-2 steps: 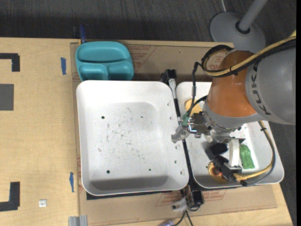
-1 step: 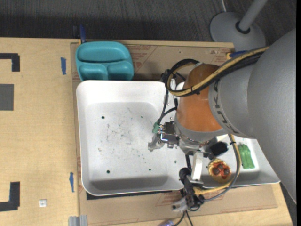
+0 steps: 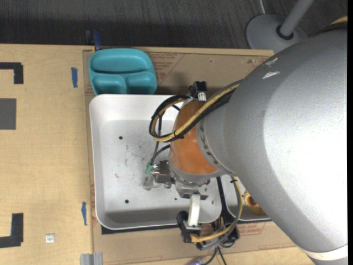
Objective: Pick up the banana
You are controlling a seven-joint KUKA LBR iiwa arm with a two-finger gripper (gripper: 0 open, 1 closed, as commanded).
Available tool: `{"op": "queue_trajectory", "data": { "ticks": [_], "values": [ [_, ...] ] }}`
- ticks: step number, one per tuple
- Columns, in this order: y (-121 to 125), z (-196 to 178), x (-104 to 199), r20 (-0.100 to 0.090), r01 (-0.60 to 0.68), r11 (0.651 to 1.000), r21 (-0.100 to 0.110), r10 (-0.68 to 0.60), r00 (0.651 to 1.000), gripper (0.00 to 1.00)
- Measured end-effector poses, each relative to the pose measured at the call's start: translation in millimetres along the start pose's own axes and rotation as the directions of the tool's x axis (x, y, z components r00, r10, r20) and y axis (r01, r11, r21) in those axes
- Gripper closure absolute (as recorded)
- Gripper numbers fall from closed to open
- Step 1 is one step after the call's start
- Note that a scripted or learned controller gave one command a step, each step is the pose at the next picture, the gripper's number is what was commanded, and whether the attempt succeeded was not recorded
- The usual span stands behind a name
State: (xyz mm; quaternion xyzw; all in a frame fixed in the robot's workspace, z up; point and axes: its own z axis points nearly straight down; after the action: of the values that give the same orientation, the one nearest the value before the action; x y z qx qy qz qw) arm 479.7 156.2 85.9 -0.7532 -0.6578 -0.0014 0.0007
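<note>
Counter [image 3: 44, 148]: flat tan cardboard, matte, with blue tape marks at its seams. Teal tray [image 3: 122, 70]: moulded plastic, rounded corners, two compartments, touching the far rim of the bin.

Bin [image 3: 107, 142]: shallow white plastic, glossy, floor scuffed and dotted with small drain holes. No fruit on the part of its floor that I can see.

Hand [image 3: 156, 175]: metal block with a green bit, low over the bin floor near the middle, hanging under the orange band [image 3: 190, 148]. Open or closed: cannot tell from this angle. Nothing visibly gripped. Black and yellow cables [image 3: 165, 115] loop around the wrist.

Arm [image 3: 287, 137]: smooth grey casing, hiding everything to the right, including most of the second bin.

Banana: not confirmed. Best candidate is a tan-yellow patch [image 3: 251, 201], rounded, peeking out under the arm near the front edge. If so, it lies to the right of the hand, well apart, on the second bin's side. Long axis unreadable, too little exposed.

Judgement: the hand is over the wrong bin and needs to go right before any descent.
</note>
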Motion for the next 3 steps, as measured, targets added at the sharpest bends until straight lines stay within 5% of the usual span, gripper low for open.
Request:
{"op": "queue_trajectory", "data": {
  "ticks": [1, 2, 3],
  "values": [
    [-10, -21, 68, 0.003, -0.166, 0.986, 0.002, 0.166, 0.986, 0.00],
    [3, -55, -32, 0.004, -0.182, 0.983, 0.004, 0.182, 0.983, 0.00],
    [-1, -94, 5, 0.003, -0.141, 0.990, 0.002, 0.141, 0.990, 0.00]
  ]
}}
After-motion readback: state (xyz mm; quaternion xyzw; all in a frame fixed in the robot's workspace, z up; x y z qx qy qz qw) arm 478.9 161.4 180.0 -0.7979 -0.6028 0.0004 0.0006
